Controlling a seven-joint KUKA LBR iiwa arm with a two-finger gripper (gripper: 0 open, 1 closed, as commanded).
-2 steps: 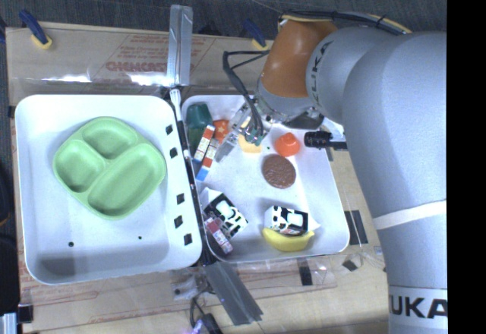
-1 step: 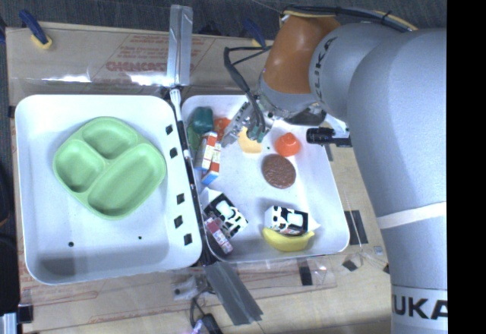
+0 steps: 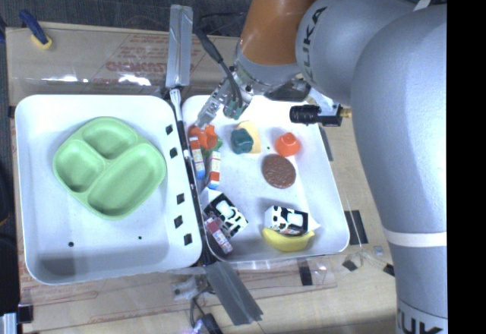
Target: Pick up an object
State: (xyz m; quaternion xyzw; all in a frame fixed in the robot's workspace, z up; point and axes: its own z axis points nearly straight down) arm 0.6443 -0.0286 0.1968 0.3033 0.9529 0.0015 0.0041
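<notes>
A: Objects first. Where do they sit?

B: All in the right bin (image 3: 334,196). Orange-and-white tube (image 3: 202,141) against the bin's left wall, near 10 o'clock of the bin. Teal block on a yellow piece (image 3: 244,139) just beside it toward 3 o'clock. Small orange cup (image 3: 287,144) further along at 3 o'clock. Brown disc (image 3: 279,171) at bin centre, just below the cup. Black-and-white patterned item (image 3: 226,217) at 7 o'clock, near the left wall. Yellow bowl-shaped piece with a black-and-white thing in it (image 3: 288,229) at 5 o'clock.

A: Claw?

B: Claw (image 3: 225,106) hangs over the bin's top-left corner, 11 o'clock, just above the tube. Cannot tell how far open it is; nothing visibly in it.

A: Arm?

B: Grey arm (image 3: 395,97), orange band, enters from 3 o'clock.

A: Left side?

B: Left bin (image 3: 30,173) holds a green divided plate (image 3: 110,165), centre. Both bins rest on the surface (image 3: 106,51).
</notes>
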